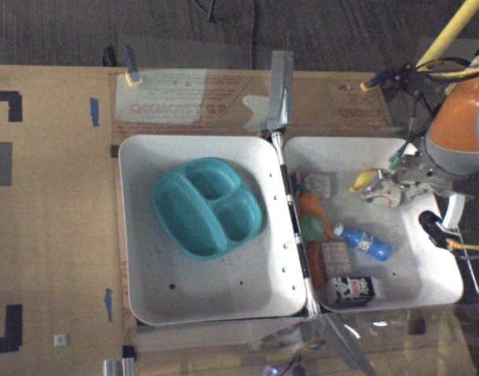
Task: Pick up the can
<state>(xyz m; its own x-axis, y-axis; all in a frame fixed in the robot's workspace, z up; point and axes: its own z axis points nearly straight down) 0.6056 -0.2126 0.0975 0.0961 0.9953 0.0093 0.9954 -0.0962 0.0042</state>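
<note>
Lying by the divider wall of the right bin (415, 276), a short brownish item is taken to be the can (334, 255), though blur leaves this uncertain. Its long axis appears to run up and down the view. The gripper (392, 185) is seen near the bin's right side, beside a yellow item (365, 180); whether it is apart or together cannot be told. From it, the can is placed toward the view's lower left, past a blue bottle (363, 242).
</note>
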